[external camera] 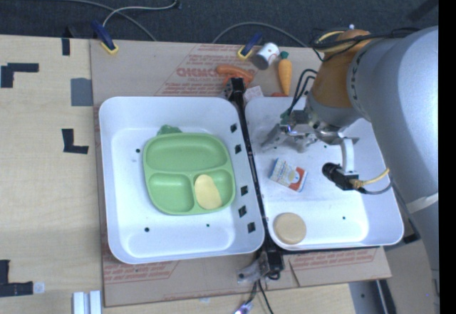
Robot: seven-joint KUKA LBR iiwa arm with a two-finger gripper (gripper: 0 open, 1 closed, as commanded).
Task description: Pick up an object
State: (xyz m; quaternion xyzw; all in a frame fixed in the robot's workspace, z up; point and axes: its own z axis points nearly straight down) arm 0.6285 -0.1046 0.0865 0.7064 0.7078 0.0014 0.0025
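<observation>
So the tool (pixel 291 136) sits low in the right bin (pixel 370 228), can't tell its grip state or see anything held, and the small packet (pixel 288 174) lies just at its 6 o'clock, long axis running 10 to 4.

Smooth white plastic bins (pixel 121 163), glossy green plastic tray (pixel 187 156), matt cardboard underlay (pixel 178 74)

The two bins (pixel 121 234) are white. The plate (pixel 187 171) is light green, and the oval thing (pixel 207 192) on it is yellow. The round cookie (pixel 289 228) is tan. The small packet (pixel 288 175) is white, blue and red. The carrot (pixel 284 74) is orange with a green top.
</observation>
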